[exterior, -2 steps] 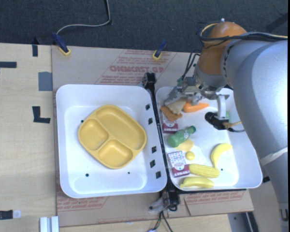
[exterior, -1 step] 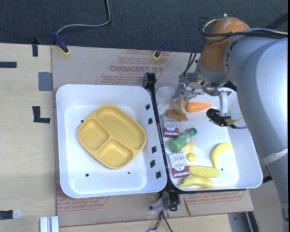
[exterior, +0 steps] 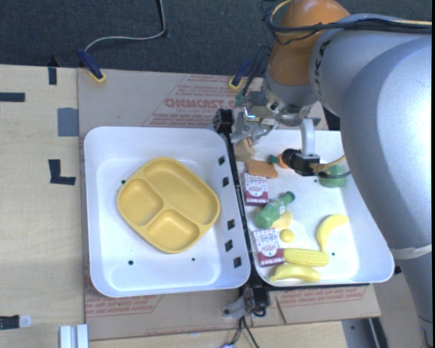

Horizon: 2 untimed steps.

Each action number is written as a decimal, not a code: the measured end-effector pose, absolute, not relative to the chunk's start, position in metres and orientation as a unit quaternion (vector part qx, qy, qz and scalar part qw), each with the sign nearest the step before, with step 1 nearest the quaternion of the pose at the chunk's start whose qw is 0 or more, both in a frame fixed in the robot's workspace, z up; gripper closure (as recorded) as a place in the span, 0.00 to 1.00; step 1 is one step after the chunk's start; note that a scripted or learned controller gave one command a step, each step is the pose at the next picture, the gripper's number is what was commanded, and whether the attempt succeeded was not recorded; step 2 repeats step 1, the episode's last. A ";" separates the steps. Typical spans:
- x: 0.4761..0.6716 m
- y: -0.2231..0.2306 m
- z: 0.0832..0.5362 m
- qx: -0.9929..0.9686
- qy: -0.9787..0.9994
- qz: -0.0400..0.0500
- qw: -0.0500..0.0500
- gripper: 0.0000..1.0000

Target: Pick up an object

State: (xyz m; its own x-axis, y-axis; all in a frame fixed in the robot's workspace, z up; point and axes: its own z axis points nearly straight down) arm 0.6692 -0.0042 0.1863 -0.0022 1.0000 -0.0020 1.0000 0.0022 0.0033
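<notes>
Grey arm (exterior: 380,114), cardboard (exterior: 181,107) reading "CHEMCAST", milk cartons (exterior: 256,190)

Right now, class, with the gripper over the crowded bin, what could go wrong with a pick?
1. The gripper hangs by the divider wall and may strike it.
2. The green plastic bottle, red-and-white carton and yellow corn cob lie crowded; fingers may nudge neighbours or grab two.

The gripper (exterior: 252,125) is being positioned above the far left corner of the right bin (exterior: 373,263), where a green bottle (exterior: 273,208), two small red cartons (exterior: 257,190), a corn cob (exterior: 305,256) and a banana (exterior: 329,230) are being displayed. A yellow divided tray (exterior: 168,204) is being carried by the left bin (exterior: 105,267).
</notes>
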 end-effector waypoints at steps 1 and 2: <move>0.576 -0.002 0.218 0.707 0.707 0.000 0.000 1.00; 0.576 -0.002 0.218 0.707 0.707 0.000 0.000 1.00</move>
